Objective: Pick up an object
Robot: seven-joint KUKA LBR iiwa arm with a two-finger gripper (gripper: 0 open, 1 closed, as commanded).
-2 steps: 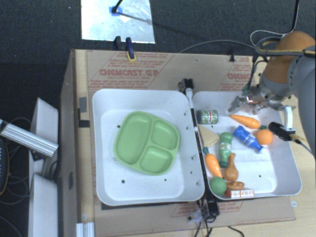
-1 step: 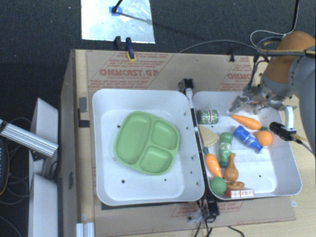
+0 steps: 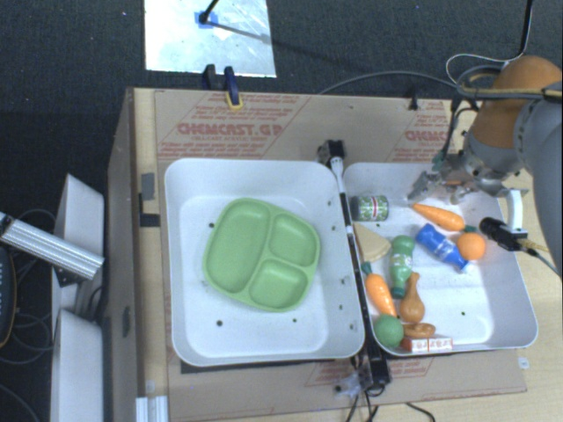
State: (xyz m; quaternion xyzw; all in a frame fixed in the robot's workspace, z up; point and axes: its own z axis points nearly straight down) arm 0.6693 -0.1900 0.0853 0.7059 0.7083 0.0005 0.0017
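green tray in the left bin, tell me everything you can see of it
The green tray is pale green, plastic-looking, with rounded corners and three compartments: one large on the left, two smaller on the right. It lies flat, open side up, turned at a slight angle, near the middle of the left bin. Nothing lies in it or touches it apart from the bin floor.

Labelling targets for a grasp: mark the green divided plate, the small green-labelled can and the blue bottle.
Green divided plastic plate (image 3: 261, 253): camera view, centre ridge.
Small green-labelled can (image 3: 370, 207): camera view, label.
Blue plastic bottle (image 3: 440, 245): camera view, body.
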